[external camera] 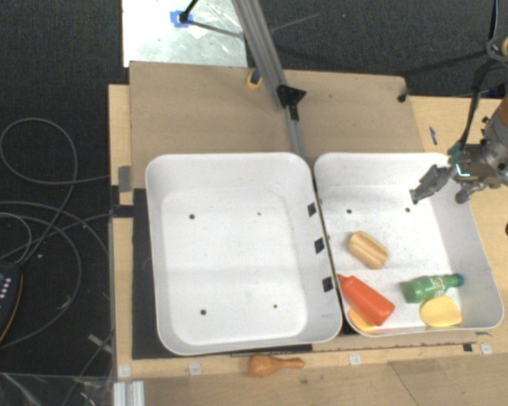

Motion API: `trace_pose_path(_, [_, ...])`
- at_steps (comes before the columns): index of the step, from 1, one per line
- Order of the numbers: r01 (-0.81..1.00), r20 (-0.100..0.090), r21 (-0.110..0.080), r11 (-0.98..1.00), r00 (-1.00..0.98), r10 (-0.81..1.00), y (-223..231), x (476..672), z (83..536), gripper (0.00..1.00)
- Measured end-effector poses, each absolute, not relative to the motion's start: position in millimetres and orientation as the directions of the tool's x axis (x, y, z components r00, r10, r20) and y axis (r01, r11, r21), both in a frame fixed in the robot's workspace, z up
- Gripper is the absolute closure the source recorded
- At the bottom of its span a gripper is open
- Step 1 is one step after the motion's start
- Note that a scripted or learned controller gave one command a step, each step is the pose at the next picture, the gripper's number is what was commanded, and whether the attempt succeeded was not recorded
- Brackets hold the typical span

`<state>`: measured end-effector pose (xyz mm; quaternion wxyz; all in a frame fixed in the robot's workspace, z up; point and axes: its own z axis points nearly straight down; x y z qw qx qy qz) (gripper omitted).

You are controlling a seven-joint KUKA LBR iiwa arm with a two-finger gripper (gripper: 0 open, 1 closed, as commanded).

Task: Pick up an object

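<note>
The right bin [381, 180] holds a tan bread-like roll [367, 249] near its middle. An orange-red bottle shape [367, 300] lies at its front left corner, a green bottle [432, 287] lies at front right, and a yellow lemon-like piece [441, 313] sits just in front of the green one. My gripper [444, 186] hangs over the right bin's far right part, well above and behind the objects. Its two dark fingers are spread apart, with nothing between them.
The left bin [233, 252] stands beside the right one on the brown bench. A small orange-brown pear-shaped object [273, 364] lies on the bench in front of the bins. A grey pole [262, 41] slants across the back. Cables lie on the floor at left.
</note>
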<state>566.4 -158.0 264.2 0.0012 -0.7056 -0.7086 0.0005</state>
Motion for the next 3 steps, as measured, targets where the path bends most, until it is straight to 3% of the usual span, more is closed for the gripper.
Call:
trace_pose_path(1, [1.0, 0.0, 0.001, 0.004, -0.004, 1.0, -158, 567.2, 266, 0.0])
trace_pose_path(2, [1.0, 0.001, -0.004, 0.002, -0.002, 1.0, -156, 573.4, 206, 0.0])
trace_pose_path(3, [1.0, 0.002, -0.005, 0.001, -0.001, 1.0, -153, 567.4, 145, 0.0])
